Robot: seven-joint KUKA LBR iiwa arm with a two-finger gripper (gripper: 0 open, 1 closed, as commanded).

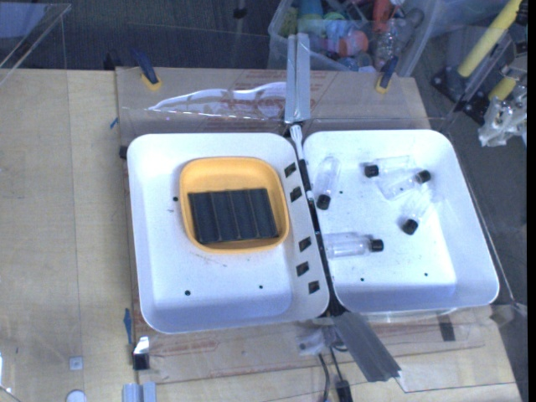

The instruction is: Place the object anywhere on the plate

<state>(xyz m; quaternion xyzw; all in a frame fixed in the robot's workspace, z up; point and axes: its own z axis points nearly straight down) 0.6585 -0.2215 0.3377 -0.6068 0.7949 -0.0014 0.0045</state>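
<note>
A yellow plate [233, 172] is sitting in the left bin [159, 291], carrying a dark ribbed slab [232, 214]. Clear vials [352, 244] with black caps are lying scattered in the right bin [435, 275]. The tool's state cannot be told.

No word, number, brand mark or sign can be read anywhere here. The small clear plastic bottles with black caps [352, 244] lying in the right-hand shallow white bin [435, 287] carry no label that shows. The yellow rounded-square plate [232, 171] in the left-hand shallow white bin [209, 304] is plain along its rim, and the dark ribbed rectangular block [232, 214] resting on it shows grooves, no lettering. The black square marks [300, 218] down the divider between the two bins are too small to make out as characters.
</note>
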